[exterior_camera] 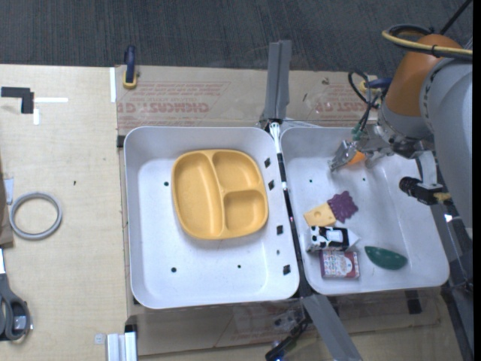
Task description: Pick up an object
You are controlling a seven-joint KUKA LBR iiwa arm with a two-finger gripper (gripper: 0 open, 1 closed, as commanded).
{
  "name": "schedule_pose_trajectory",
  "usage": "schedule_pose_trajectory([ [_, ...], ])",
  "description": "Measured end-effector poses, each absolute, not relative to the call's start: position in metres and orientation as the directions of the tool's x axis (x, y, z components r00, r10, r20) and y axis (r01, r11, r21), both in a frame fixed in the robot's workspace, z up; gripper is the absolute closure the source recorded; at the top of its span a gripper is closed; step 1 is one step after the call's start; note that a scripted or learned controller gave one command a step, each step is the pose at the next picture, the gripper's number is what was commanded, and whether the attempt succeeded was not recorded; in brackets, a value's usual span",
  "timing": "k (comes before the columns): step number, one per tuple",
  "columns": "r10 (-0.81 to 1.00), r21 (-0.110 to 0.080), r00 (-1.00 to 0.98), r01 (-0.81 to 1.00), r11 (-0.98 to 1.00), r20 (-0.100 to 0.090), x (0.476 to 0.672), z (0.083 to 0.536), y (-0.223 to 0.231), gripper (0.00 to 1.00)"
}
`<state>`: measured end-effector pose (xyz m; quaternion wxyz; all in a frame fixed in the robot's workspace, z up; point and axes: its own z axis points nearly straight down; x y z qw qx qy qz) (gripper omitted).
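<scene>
Nearest the lens, a red packet [340,264] and green leaf-shaped piece [386,258] lie well below the gripper [347,156]. An orange object [358,156] sits pinched between its fingers, low over the right bin [428,277]. Grasp looks made; lifting clear remains.

Scissors [13,316] cut off at left edge; gripper [347,155] fingers unclear.
</scene>
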<state>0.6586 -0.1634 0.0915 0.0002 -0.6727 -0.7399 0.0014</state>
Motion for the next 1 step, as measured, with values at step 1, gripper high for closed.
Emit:
schedule_pose_trajectory([
  [1, 1.0, -0.001, -0.019, 1.0, 0.019, -0.002, 0.6067, 0.092, -0.1428, 0.0],
])
